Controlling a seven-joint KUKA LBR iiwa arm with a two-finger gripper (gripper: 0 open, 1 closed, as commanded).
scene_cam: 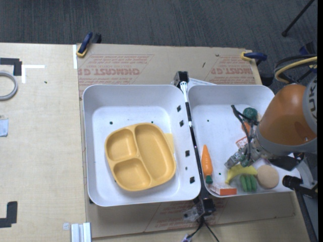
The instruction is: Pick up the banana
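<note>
So the small curved yellow banana (237,172) sits beside a green pea pod (247,182), beige egg (267,177) and orange carrot (206,160); metal two-finger gripper (241,156) just above, grip unclear.

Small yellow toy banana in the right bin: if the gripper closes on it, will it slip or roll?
The small yellow toy banana looks smooth and glossy, so probably slippery. Its curve should stop rolling, though it may pivot. The green pod-shaped toy touching it would likely shift too.

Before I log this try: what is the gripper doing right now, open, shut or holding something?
Gripper: low in the right bin, just above the banana; whether it is open, shut or gripping cannot be told.
</note>
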